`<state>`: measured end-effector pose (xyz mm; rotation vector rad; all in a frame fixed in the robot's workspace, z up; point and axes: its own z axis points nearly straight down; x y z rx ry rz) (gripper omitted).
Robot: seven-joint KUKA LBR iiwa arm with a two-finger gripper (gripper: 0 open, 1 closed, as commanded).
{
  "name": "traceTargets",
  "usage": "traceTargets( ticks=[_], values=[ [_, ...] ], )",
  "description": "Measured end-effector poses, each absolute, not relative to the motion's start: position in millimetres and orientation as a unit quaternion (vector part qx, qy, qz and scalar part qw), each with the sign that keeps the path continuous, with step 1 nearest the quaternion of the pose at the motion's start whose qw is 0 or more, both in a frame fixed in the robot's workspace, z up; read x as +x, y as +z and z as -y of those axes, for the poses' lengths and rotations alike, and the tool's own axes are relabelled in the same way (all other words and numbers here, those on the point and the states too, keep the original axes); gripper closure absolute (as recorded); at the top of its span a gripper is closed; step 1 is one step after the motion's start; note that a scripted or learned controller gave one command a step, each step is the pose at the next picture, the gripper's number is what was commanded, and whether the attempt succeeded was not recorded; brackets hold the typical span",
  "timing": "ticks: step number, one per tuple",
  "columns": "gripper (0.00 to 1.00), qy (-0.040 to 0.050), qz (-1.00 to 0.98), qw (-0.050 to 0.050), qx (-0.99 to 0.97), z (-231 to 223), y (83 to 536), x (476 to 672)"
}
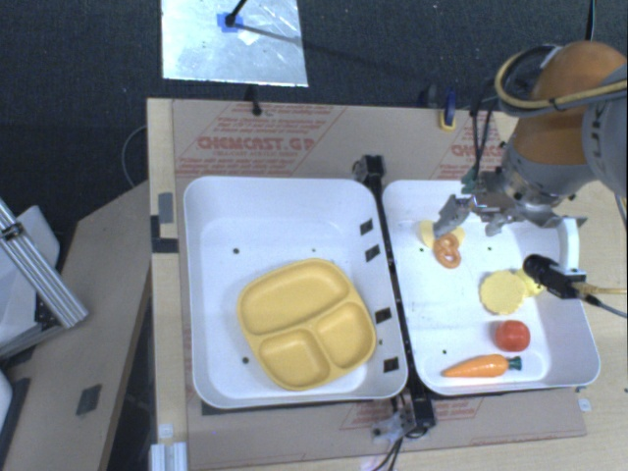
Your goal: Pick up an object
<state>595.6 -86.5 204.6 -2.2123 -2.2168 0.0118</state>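
My gripper [472,221] hangs over the back of the right bin [579,361], open, with nothing showing between its fingers. Just below its left fingertip lies a small orange pretzel-shaped piece [448,252], with a pale yellow piece [428,232] touching it on the left. Nearer the front of that bin lie a flat yellow disc [502,292], a red tomato [511,336] and an orange carrot [477,366] with a green end.
The left bin [226,214] holds a yellow divided plate [307,322]. A black cylindrical part [549,276] juts in over the right bin's right side beside the disc. A black divider strip [385,263] runs between the bins.
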Motion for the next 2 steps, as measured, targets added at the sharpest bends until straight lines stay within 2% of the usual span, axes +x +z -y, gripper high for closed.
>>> traceTargets(
  ticks=[1,2],
  values=[
    [0.00,-0.0006,0.709,0.000,-0.706,86.4,212.0,598.4],
    [0.00,0.0007,0.708,0.001,-0.706,82.7,169.9,596.9]
  ],
)
